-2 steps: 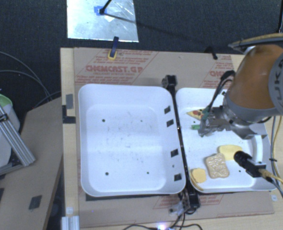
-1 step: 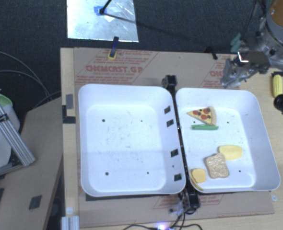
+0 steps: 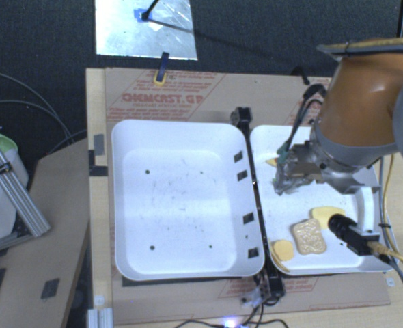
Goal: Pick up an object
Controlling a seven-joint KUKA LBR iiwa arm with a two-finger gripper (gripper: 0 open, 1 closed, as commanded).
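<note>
My gripper [image 3: 284, 183] hangs low over the right bin [image 3: 270, 139], near its left-middle part, below the big orange and grey wrist. A beige waffle-patterned cracker [image 3: 309, 237] lies in the bin's front part, right of and below the gripper. A round yellow piece [image 3: 282, 250] lies by the front left corner. Behind the cracker is a pale yellow piece [image 3: 322, 214]. A small yellow bit [image 3: 272, 161] peeks out just left of the gripper body. I see nothing held in the gripper.
The left bin [image 3: 181, 132] adjoins the right one, with a black divider bar and clips [image 3: 248, 183] between them. The arm's body hides the right bin's far right part. A shiny metal sheet [image 3: 145, 19] lies behind the bench.
</note>
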